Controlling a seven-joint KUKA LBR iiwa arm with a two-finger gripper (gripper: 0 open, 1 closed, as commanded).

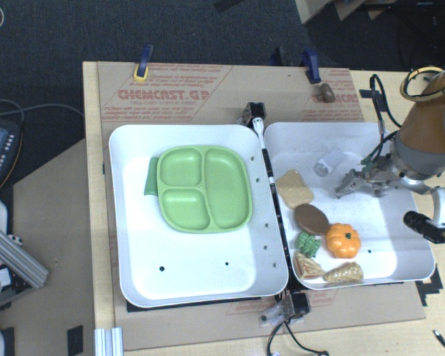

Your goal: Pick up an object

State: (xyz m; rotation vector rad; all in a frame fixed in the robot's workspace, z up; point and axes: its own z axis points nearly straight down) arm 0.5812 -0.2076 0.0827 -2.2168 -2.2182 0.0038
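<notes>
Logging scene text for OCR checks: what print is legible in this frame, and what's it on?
"CHEMCAST G P": red print on the board under the bins, upper left, partly cut off by the left bin.
Fainter red print on the board's upper right: too washed out to read.
Smaller red lines above the big word: too small to read.
Green tray, food items, arm: no text visible.
</notes>
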